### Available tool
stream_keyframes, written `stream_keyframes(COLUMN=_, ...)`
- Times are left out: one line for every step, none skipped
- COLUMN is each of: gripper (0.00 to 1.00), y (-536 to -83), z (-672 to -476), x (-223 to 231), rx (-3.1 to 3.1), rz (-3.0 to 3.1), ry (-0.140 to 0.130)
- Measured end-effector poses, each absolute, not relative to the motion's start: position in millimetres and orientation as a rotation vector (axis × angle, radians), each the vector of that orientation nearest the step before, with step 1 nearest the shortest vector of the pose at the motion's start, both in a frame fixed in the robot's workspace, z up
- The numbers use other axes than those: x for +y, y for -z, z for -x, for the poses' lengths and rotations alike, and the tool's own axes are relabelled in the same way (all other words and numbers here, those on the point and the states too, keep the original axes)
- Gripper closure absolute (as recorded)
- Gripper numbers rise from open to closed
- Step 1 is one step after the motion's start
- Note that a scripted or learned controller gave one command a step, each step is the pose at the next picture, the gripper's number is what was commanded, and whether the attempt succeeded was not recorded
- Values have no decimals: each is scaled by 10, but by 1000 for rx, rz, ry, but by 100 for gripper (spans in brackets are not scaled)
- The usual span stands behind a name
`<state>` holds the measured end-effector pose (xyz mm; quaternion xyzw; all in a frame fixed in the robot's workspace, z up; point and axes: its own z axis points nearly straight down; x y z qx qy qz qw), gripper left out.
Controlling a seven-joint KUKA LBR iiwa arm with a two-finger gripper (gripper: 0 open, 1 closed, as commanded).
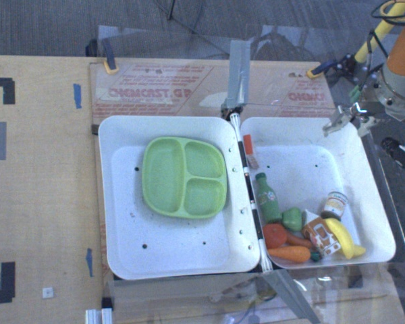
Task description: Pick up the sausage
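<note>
**Bench:** wooden worktop (pixel 40 181) carrying two white bins side by side.

**Item 1, left bin (pixel 121 248):** holds one pale green divided plate (pixel 184 177) with three compartments, lying towards the bin's far edge. No writing shows on it.

**Item 2, right bin (pixel 304 160):** contents are crowded along its near edge.
- Green bottle (pixel 266 198): lies along the left wall, cap towards the far edge. Its label is too small to read.
- Red tomato (pixel 275 235): just below the bottle.
- Small green vegetable (pixel 292 218): beside the tomato.
- Sausage (pixel 298 239): a reddish-brown length, wedged between the tomato and the orange carrot (pixel 291 254), touching both, near the near-left corner.
- Orange carton (pixel 320 236): white print on it, illegible.
- Yellow banana (pixel 344 238): lies against the carton.
- Small jar (pixel 334 204): dark lid and pale label, text unreadable, just beyond the banana.
- Red-and-white tag (pixel 248 150): on the left rim. Its print is not legible.

**Item 3, clear sheet (pixel 155 90):** lies behind the bins and is printed in red, roughly "CHEMCAST GP". The same print recurs at the right, partly hidden.

**Item 4, gripper (pixel 354 113):** at the right bin's far-right corner, above the rim and well apart from the sausage. Whether it is open or closed cannot be told. Nothing is seen in its hold.

**Sundries:** blue tape strips (pixel 77 94) on the worktop and an orange clamp (pixel 109 65) at the sheet's far-left corner.
</note>
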<state>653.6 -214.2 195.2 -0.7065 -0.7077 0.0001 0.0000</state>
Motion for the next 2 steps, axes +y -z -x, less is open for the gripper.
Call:
stream_keyframes(gripper=0, y=-956, z=-6663, x=-1860, rx=-1630, rz=2686, ry=-2)
stream_keyframes(gripper=0, y=-872, z=-6264, x=-1680, rx=-671, rz=3069, ry=-1)
